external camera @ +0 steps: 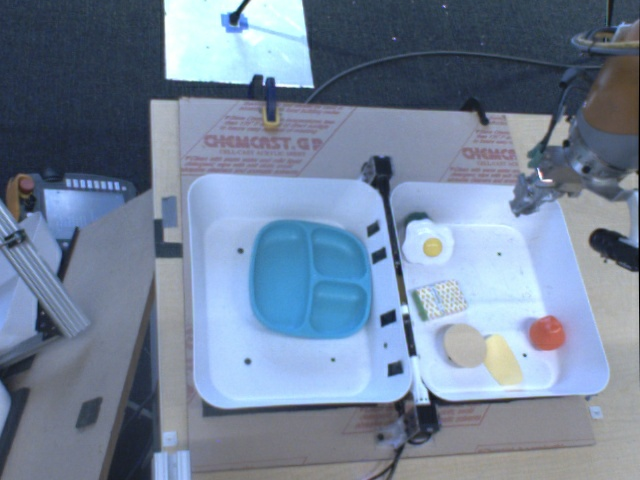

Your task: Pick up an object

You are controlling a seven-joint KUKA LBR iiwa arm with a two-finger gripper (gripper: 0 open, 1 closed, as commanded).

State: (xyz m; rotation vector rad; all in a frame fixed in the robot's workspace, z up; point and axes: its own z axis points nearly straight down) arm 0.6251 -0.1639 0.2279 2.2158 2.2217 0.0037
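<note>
The hand (528,196) is hanging over the far right corner of the right bin (575,258), well apart from everything it might pick, and whether it is open or closed cannot be told from this slant; nothing is showing between its tips. The candidates are lying in that bin: a fried egg toy (430,242) near the divider, a patterned packet (440,298) below it, a tan disc (464,345) touching a yellow piece (502,360), and an orange-red piece (546,333) near the right wall. Judging from here, the risks are several; the flat packet and disc are offering little to pinch, so the hand is likely to be closing on air; the disc and yellow piece being in contact, a descent between them is likely to be nudging one aside; a descent near the wall risks striking the rim. The blue divided plate (308,278) is sitting in the left bin (215,298). On the brown board (330,128) covering the surface, "CHEMCAST" is reading in red, printed twice.
</note>
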